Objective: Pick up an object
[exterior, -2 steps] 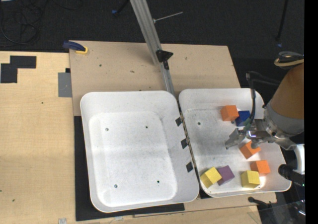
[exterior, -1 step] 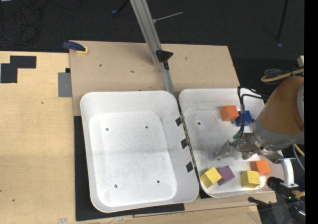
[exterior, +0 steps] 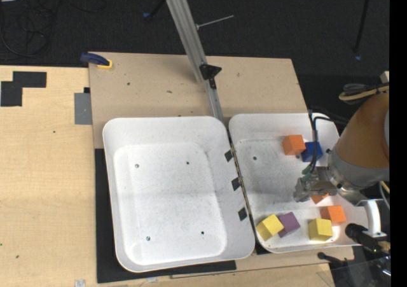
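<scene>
One pincer: the gripper (exterior: pixel 310 189) hangs low inside the right bin (exterior: pixel 267 128), at its right side; whether it is spread or pressed together I cannot tell, and no object is seen in it.
Nearest object: a small orange piece (exterior: pixel 320 198) lies just beside the gripper tip, partly hidden by it.
Other blocks near: an orange block (exterior: pixel 334 214) and a yellow block (exterior: pixel 320 229) lie below the gripper; a blue block (exterior: pixel 312 150) and a second orange block (exterior: pixel 293 145) lie above it, these two touching.
Farther blocks: a yellow block (exterior: pixel 269 226) and a purple block (exterior: pixel 289 222) sit together at the lower left of this bin.
How they handle: the blocks look small, light and stiff, probably not fragile; smooth flat faces may slip.
Where to hold: I judge two opposite flat faces best, on a block standing apart, like the lower yellow one.
Left bin (exterior: pixel 127 128): it lies beside the right one, rims touching.
</scene>
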Robot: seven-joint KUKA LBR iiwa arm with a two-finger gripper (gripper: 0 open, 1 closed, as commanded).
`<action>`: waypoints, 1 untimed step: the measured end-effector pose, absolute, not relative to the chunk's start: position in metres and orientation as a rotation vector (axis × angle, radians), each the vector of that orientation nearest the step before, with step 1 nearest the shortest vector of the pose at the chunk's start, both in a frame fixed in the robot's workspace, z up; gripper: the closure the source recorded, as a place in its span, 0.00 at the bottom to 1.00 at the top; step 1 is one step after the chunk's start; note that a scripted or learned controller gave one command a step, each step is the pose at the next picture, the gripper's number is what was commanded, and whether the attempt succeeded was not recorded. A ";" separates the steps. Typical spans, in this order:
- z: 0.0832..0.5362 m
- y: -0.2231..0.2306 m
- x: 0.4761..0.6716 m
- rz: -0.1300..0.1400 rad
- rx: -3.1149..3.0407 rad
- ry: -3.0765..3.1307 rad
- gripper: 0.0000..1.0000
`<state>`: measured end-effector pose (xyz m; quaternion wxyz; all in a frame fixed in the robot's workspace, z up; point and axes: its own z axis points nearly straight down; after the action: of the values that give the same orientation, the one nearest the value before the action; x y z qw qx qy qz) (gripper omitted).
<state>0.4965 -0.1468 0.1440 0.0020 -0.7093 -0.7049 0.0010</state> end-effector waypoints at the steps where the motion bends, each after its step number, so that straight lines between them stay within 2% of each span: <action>1: 0.190 -0.152 0.490 -0.002 -2.230 -2.215 1.00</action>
<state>0.4899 -0.1521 0.1901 -0.0009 -0.7095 -0.7047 -0.0005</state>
